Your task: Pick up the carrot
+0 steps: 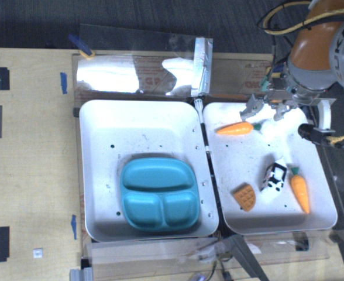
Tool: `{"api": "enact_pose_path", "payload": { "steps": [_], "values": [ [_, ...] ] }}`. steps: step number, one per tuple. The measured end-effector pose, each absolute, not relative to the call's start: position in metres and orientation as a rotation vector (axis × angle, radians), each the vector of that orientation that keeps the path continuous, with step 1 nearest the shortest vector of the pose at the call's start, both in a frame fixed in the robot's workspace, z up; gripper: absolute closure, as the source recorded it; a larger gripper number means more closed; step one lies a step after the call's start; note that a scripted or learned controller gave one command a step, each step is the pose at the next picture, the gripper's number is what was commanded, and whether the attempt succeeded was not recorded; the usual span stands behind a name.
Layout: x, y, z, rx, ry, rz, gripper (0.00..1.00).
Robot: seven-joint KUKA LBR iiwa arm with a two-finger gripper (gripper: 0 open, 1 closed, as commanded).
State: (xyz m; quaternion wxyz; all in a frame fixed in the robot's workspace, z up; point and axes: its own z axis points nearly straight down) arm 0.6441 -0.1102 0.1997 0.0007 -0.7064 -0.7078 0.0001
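Orange carrot (235, 129) lies ungrasped in the upper part of the right bin (319, 215); the claw (267, 111) hovers open just beside it.

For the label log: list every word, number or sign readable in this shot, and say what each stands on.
No text can be read here.
Brown cardboard strip behind the two shallow white bins: faint reddish printing, too blurred to read.
Shiny clear plastic sheet: reddish marks showing through, blurred by glare.
Small black-and-white toy: patches only, no lettering I can make out.
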Motion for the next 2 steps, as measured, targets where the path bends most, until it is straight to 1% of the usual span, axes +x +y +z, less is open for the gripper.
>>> {"api": "enact_pose_path", "payload": {
  "steps": [1,2],
  "values": [
    [0.6725,-0.1089,0.0952,-2.340,-2.117,-0.020,0.00],
    [0.6727,-0.1182,0.0954,-2.293,-2.168,-0.020,0.00]
  ]
}}
